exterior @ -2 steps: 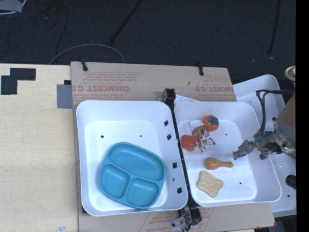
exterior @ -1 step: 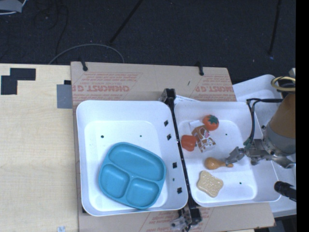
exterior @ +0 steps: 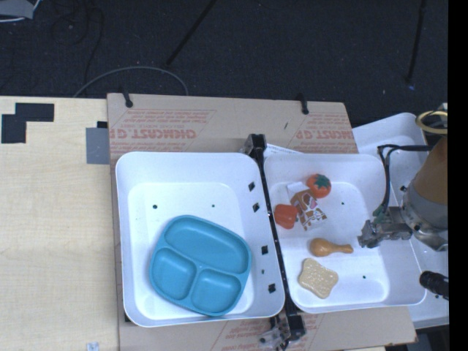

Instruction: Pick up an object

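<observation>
Gripper (exterior: 369, 236) at the right bin's (exterior: 369, 287) right side, nothing in it.

We cannot tell its finger state. Just left of it we see a drumstick (exterior: 330, 248), cracker (exterior: 317, 278), orange tomato (exterior: 318, 185) and red toy (exterior: 286, 215); a blue tray (exterior: 199, 264) fills the left bin (exterior: 139, 174).

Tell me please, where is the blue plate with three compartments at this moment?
The blue plate lies in the left bin, toward its front, across the divider from the right bin with the toy foods.
</observation>
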`<state>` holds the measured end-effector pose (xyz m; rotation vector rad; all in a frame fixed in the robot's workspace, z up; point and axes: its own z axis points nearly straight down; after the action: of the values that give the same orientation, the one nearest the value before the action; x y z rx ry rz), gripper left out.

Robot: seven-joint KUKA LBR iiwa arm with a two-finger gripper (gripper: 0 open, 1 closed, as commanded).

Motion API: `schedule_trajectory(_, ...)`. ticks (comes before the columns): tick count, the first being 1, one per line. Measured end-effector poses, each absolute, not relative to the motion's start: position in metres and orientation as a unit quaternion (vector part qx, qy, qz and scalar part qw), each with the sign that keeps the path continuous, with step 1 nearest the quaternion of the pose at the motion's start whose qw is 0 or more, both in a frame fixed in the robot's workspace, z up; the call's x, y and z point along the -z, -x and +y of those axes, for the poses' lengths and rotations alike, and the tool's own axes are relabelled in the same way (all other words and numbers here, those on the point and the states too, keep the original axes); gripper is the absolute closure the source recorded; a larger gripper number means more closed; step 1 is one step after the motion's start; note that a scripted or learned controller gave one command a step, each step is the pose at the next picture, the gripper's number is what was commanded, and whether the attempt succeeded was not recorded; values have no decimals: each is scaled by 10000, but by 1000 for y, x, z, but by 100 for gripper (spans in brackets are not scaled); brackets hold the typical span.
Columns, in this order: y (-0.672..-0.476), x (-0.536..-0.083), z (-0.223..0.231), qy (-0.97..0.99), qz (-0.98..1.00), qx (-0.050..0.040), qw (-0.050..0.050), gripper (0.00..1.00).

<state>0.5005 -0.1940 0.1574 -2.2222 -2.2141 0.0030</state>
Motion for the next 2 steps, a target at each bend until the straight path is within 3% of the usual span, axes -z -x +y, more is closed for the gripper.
schedule_trajectory(2,-498,-267,-205,7065,-7077,5,-13,100)
